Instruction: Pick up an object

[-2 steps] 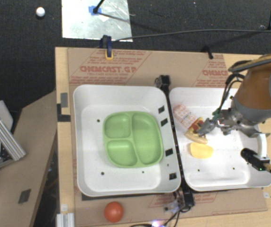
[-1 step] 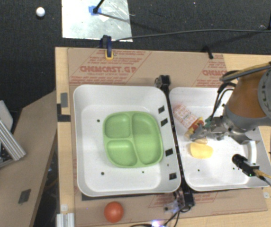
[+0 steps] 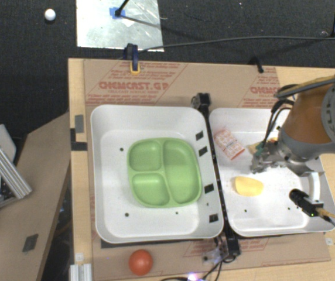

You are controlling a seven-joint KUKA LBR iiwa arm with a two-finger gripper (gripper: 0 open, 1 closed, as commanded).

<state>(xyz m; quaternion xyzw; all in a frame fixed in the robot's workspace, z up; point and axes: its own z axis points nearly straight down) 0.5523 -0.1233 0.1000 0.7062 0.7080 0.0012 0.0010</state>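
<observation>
Your gripper (image 3: 260, 160) hangs just above the yellow object (image 3: 248, 186) in the right bin (image 3: 273, 224); I cannot tell how it is set. Drop straight down, centered on this 1 thing

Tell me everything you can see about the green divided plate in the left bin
The green divided plastic plate is pale lime, a rounded square with three compartments: one long section on the view's right side and two smaller ones stacked on the left, split by raised ridges. It looks smooth and slightly glossy. It lies flat and upright near the middle of the left white bin, turned slightly askew to the bin's walls, resting on the floor without touching any wall.
</observation>
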